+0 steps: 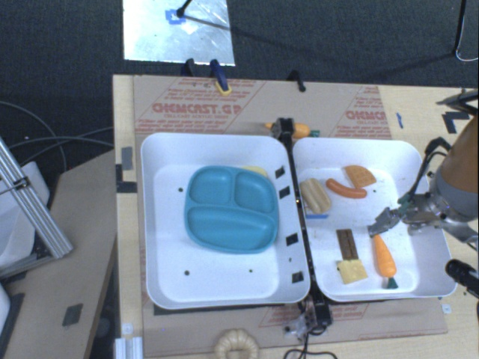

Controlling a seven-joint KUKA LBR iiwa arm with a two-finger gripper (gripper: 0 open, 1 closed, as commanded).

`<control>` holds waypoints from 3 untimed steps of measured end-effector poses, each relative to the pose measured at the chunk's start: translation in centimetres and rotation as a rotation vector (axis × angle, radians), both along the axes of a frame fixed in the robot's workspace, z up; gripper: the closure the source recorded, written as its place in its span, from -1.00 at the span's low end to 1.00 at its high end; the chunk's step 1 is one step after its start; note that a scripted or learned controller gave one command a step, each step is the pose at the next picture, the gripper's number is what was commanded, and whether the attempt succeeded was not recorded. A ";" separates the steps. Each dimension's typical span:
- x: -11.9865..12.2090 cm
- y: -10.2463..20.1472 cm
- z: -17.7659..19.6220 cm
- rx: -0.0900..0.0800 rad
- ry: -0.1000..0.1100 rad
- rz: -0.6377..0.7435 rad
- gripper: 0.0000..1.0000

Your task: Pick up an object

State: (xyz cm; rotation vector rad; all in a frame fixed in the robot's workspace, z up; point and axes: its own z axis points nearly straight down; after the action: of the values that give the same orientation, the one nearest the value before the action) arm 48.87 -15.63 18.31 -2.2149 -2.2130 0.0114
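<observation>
Overhead, the camera view looks down on two shallow white bins side by side on a brown board. Left of centre, the left bin (161, 200) holds a blue divided plate (230, 208), with a small pale yellow piece (257, 170) just showing past its upper right edge. Right of centre, the right bin (419, 193) carries the loose items: a tan bread-like piece (360, 175) near its upper middle, a red-orange sausage (346, 190) just below that, and a ridged tan roll on something blue (316, 197) close to the divider. Lower down sit a dark brown bar (346, 243), a pale yellow wedge (352, 271) touching its lower end, and an orange carrot (385, 257) to their right.

From the right edge of the frame the grey arm (458, 178) reaches in, and the gripper (380, 225) hangs at the carrot's upper tip. Whether its fingers are spread or pressed together cannot be made out, and nothing is seen gripped between them.
</observation>
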 end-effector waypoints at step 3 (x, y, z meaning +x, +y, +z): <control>2.0 -0.3 -9.5 -0.002 -0.013 0.002 -1.00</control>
State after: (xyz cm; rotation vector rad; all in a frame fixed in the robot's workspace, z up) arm 50.90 -15.93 8.86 -2.2206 -2.2222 -0.0015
